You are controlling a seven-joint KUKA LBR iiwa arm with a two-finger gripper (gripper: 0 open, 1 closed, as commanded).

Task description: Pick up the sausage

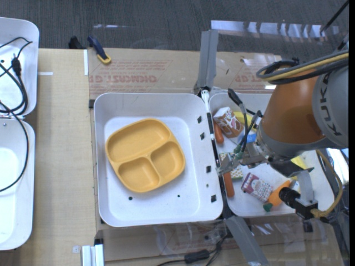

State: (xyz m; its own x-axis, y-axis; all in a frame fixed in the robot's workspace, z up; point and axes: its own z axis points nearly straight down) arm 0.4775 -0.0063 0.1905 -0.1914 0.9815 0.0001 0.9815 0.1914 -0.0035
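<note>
The sausage (pixel 229 185), a short reddish-orange stick, lies in the right bin (pixel 244 206) against its left wall, just below the gripper (pixel 228 165). Whether the jaws are open, I cannot tell.

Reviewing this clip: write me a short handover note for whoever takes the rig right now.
Gripper: low over the left edge of the right bin; grasp cannot be judged.
Sausages: one near the bin's left wall beside a snack bag; another lower down, just below the gripper.
Left bin: holds a yellow divided plate.
Done: nothing lifted.
Left: grasp a sausage and raise it.
</note>
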